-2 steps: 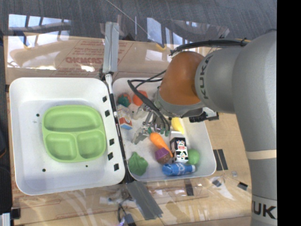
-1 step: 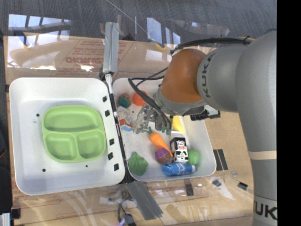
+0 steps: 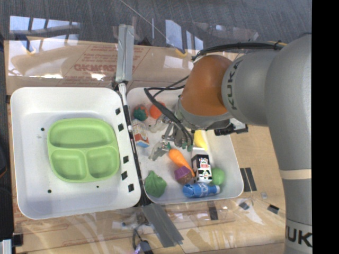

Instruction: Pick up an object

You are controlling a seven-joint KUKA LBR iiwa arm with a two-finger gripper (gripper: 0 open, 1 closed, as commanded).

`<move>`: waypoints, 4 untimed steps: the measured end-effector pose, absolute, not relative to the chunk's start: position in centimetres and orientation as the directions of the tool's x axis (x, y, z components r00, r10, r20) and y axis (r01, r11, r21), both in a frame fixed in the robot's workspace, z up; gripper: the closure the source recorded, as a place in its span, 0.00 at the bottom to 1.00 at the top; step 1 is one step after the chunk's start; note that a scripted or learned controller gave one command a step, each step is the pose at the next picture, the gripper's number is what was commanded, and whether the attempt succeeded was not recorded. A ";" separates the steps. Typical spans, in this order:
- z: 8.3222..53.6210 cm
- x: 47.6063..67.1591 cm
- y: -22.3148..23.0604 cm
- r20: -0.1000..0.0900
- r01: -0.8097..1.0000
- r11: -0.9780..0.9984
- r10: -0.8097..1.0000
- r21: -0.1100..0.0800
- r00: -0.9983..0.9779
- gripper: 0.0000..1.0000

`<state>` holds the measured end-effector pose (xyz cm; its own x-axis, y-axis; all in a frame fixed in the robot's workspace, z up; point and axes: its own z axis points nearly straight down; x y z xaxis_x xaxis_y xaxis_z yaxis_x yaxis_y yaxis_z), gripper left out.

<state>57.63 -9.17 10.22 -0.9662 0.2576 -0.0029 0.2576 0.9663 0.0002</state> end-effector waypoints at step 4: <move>22.8 62.7 -14.2 -0.005 -0.120 0.993 -0.120 -0.002 -0.993 0.00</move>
<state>62.68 -14.15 22.79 -0.9928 -0.1196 -0.0054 -0.1196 0.9928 -0.0018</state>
